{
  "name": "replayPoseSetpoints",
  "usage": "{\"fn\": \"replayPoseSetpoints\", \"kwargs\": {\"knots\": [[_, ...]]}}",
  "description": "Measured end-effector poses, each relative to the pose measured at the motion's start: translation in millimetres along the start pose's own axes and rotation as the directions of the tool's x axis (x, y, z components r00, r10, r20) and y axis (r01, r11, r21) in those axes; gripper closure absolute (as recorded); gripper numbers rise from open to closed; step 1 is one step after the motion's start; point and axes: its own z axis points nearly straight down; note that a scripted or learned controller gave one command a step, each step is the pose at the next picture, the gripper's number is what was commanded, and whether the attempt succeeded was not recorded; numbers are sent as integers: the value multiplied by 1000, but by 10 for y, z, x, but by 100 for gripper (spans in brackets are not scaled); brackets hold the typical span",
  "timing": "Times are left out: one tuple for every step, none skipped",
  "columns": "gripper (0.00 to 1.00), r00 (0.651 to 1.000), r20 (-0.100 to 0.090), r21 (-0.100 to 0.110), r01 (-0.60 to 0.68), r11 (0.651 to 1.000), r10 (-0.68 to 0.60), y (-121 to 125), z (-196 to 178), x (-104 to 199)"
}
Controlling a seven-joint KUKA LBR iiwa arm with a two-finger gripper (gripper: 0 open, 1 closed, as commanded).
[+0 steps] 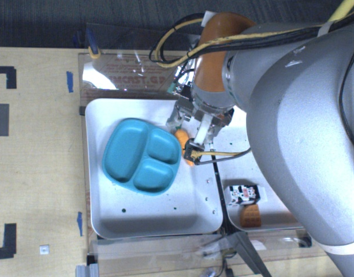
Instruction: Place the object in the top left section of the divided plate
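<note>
A blue divided plate (143,156) with three sections lies in the left white bin (165,221). My gripper (185,133) hangs over the plate's right rim, near the wall between the two bins. A small orange object (181,137) shows right under the gripper, just off the plate's upper right edge. Part of it is hidden by the gripper, and a sliver of orange peeks out lower down. Whether the gripper holds it or it rests on the bin floor is not clear from this angle. All three sections of the plate show bare blue.
The right bin (269,227) holds a black-and-white item (243,194) and an orange-brown piece (251,215) near its front left corner. The grey arm covers most of that bin. A clear plastic sheet (130,74) lies behind the left bin.
</note>
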Motion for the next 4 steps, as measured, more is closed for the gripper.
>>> {"fn": "replayPoseSetpoints", "kwargs": {"knots": [[0,995,-1,0,102,995,-102,-568,66,-6],[100,995,-1,0,101,995,-101,-563,-31,-7],[100,975,-2,-7,221,975,-221,-364,-504,-59],[100,1000,1,3,1,1000,-1,-643,116,59]]}}
